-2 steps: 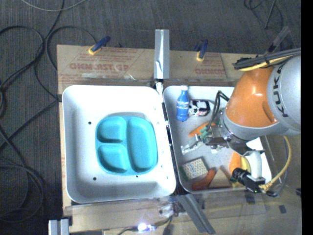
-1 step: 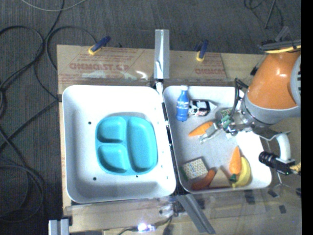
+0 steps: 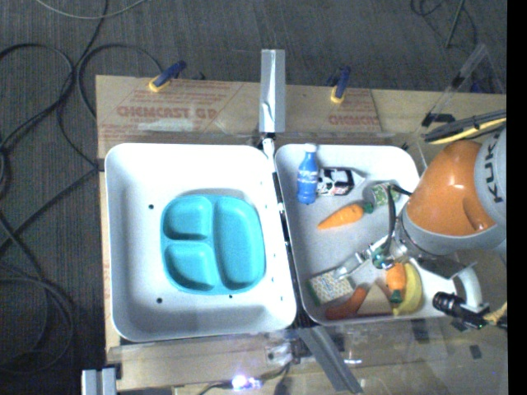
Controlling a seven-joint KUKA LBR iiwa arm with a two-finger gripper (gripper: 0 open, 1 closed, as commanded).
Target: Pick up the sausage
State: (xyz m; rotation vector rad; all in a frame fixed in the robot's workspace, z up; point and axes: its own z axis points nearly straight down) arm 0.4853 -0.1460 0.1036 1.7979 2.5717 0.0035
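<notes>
Left bin: white, holding a turquoise sectioned tray. Right bin: white. At its far edge, a blue bottle with white cap. Mid-bin, an orange carrot with green top. Near edge: reddish-brown sausage, a speckled green-and-white packet, a yellow banana. Arm: orange band, grey casing. Bench: tan board, red lettering.

Board behind bins: faint red print, reads roughly "CHEMCAST GP", repeated partly at right, illegible there. Arm orange housing: dark letters "KU", cut off at frame edge.
</notes>
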